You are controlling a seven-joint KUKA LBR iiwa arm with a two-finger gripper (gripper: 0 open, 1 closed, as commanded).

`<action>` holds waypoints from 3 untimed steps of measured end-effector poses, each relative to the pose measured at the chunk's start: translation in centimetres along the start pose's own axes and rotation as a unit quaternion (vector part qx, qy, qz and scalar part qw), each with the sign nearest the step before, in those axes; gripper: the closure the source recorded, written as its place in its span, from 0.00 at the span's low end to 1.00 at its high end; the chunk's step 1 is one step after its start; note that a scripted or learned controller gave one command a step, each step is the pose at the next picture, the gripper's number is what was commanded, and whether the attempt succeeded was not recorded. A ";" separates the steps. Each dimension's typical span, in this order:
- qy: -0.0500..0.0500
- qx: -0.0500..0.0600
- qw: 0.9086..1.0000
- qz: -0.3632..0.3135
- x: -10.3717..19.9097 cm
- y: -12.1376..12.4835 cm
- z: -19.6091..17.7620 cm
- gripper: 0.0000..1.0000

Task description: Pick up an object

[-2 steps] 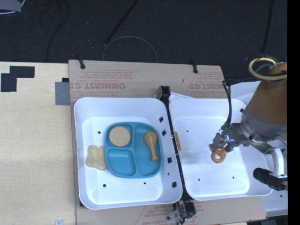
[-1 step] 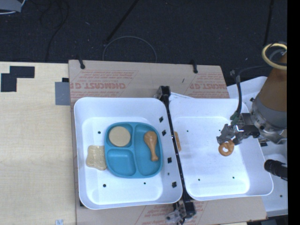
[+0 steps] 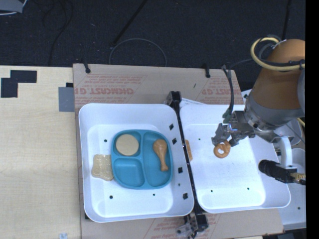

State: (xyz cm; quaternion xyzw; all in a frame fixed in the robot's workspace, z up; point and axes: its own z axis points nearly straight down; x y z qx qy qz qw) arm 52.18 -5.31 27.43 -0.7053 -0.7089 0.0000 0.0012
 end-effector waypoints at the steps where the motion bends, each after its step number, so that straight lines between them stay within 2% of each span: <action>1: 0.000 0.000 1.000 0.001 4.7 2.1 -0.1 1.00; 2: -0.001 0.000 1.000 0.000 10.3 3.9 0.2 1.00; 3: -0.001 0.001 1.000 0.001 14.9 5.9 2.5 1.00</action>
